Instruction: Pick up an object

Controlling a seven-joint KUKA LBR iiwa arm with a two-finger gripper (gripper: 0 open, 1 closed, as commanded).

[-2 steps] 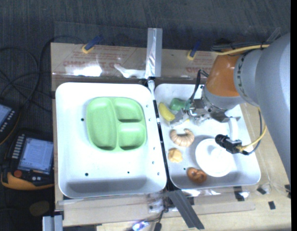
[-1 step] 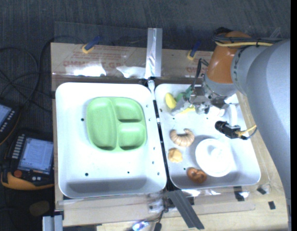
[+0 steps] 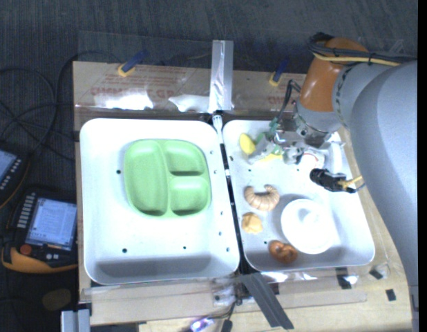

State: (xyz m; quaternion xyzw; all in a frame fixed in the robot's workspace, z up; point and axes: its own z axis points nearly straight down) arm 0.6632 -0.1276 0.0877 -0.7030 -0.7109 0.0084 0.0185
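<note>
No legible text

Faint reddish print can be seen on the clear plastic sheet (image 3: 141, 88) behind the bins, but it is too blurred to be read. Nothing can be made out on the lit handheld screen (image 3: 51, 220) at left.

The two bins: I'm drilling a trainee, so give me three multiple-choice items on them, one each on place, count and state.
1. Where is the green tray?
A. left bin
B. right bin
C. off the bench
2. How many compartments does it have?
A. one
B. three
C. six
3. Where is the tool?
A. over the left bin
B. over the croissant
C. low in the right bin, at the yellow item

Key: A, it lies in the left bin; B, one long and two small sections; C, it sits in the right bin's far corner, away from the croissant.
</note>
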